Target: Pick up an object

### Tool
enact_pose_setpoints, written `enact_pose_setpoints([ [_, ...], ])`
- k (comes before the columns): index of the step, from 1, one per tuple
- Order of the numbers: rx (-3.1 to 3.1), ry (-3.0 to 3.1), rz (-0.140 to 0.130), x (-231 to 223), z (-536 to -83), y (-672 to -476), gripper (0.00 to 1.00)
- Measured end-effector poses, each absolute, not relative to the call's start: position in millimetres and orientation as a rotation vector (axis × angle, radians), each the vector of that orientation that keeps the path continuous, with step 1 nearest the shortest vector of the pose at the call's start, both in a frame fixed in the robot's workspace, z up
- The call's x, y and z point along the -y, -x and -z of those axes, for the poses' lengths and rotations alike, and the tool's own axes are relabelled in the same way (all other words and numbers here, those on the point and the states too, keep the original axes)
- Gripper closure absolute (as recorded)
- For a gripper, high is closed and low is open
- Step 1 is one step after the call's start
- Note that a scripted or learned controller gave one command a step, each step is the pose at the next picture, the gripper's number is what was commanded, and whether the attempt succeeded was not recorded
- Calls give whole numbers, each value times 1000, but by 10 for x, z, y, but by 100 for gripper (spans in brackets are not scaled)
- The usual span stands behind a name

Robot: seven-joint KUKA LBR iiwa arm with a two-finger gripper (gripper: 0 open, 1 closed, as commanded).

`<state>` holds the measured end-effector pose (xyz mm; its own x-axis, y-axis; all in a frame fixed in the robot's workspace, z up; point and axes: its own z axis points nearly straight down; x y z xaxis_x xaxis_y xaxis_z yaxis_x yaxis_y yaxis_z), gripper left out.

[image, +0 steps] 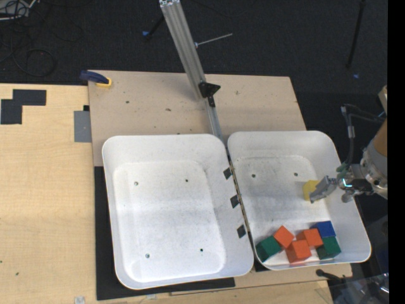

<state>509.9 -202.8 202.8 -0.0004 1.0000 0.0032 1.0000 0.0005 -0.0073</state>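
Coloured blocks (302, 242) heaped, yellow object (310, 188) too blurred for axis, gripper (334, 189) fingers spread beside it

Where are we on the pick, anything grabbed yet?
Done: the arm has reached into the right bin from the right. In hand: the tool sits low beside a yellow block; the view doesn't settle whether it grips it. Left: a confirmed grasp and a lift. The orange blocks, green blocks and blue block lie clustered at the bin's near edge.
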Motion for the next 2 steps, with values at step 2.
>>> enact_pose_setpoints([
  [2, 2215, 2215, -6, 1946, -1436, -5096, 0],
])
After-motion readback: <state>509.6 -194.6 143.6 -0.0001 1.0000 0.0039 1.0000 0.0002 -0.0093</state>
